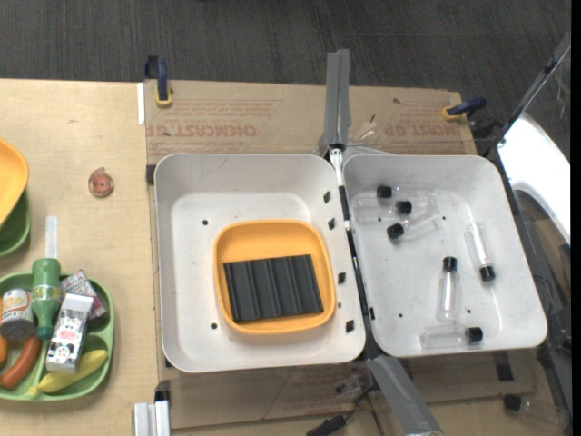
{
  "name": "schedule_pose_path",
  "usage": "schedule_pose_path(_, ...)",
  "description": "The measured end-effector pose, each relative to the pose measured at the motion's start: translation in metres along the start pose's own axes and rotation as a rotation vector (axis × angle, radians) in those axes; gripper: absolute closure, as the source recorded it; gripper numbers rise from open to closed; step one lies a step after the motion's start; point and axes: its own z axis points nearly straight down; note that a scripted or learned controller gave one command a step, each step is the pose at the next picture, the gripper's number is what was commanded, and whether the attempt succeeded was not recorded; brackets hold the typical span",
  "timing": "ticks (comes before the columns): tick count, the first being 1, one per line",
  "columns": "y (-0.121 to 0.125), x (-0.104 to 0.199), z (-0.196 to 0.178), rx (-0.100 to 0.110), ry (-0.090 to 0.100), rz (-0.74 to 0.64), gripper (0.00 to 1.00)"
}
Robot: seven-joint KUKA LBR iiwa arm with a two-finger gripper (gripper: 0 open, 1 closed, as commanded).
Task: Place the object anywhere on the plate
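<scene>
1. Dark grey carpet (363, 16) fills the top of the frame; below it lies a pale wooden bench (73, 125), with a sheet of brown cardboard (245, 121) under the two bins.
2. Two clamps pin the cardboard's top edge, one at its left corner (161, 84) and one at its right corner (463, 109).
3. A grey bar (337, 98) comes down from the top to the seam between the bins.
4. The left bin (182, 243) sits at centre frame and holds an orange plate (272, 236).
5. A black ridged mat (273, 287) lies on the plate and covers most of its floor.
6. The right bin (508, 271) touches the left bin along the seam.
7. Several clear vials (447, 284) with black caps lie loose on its floor, all well apart from the plate.
8. Three caps cluster in the bin's upper left, two vials lie at mid right, and one rests near the lower rim (473, 334).
9. Whether the claw is released or clenched cannot be told.
10. At lower left, a green tray (100, 352) carries toy food: a green bottle (45, 293), a can (15, 307), a carton (64, 330), a sausage (20, 361) and a banana (73, 371).
11. An orange bowl (9, 184) is cut off by the left edge.
12. A small pink item (101, 183) lies on the bench between the bowl and the left bin.
</scene>
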Motion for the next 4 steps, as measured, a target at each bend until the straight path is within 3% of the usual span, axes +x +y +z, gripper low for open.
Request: schedule_pose_path(4,-0.0075,0.0055,0.0001,0.0,-0.001,-0.051,0.0)
